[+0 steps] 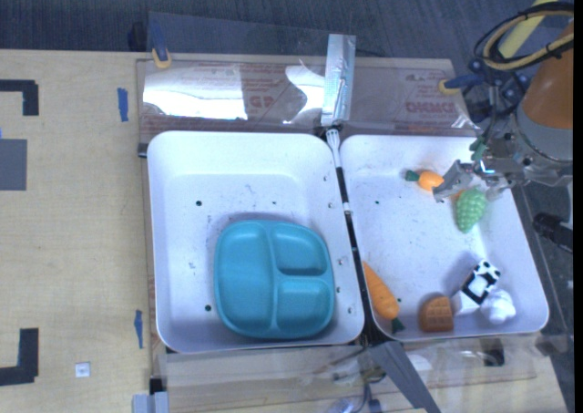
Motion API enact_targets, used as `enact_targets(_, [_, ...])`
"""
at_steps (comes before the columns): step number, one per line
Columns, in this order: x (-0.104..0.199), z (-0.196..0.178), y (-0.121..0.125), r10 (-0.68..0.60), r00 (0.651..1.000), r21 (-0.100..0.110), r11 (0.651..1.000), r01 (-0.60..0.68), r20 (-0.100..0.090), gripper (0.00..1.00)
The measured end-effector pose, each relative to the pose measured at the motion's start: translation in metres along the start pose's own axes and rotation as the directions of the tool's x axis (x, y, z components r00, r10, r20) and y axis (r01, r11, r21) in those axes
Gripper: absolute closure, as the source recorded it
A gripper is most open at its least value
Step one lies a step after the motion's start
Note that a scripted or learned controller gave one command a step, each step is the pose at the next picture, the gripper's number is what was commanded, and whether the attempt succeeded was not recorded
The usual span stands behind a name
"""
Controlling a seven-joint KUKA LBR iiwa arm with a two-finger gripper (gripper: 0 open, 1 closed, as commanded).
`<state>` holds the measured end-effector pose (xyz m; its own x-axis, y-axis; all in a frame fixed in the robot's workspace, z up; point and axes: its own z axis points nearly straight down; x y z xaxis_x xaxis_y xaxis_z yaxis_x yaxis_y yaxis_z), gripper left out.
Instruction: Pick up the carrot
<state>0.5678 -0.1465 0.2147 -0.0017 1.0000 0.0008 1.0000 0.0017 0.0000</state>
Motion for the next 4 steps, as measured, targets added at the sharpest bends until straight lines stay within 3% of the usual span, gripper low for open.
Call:
enact_targets(1, [-0.003, 0.031, 0.056, 0.183, 0.983, -0.002, 0.983, -0.183, 0.001, 0.0])
enact_targets(2, [0.013, -0.045, 0.08, 0.235, 0.972, -0.007, 0.972, -0.235, 0.001, 0.0])
enact_targets(3, [0.004, 0.069, 0.062, 0.286, 0.958, 0.008, 0.958, -0.286, 0.002, 0.0])
enact_targets(4, [-0.023, 0.128, 0.099, 0.25, 0.968, 0.0, 0.968, -0.25, 0.001, 0.0])
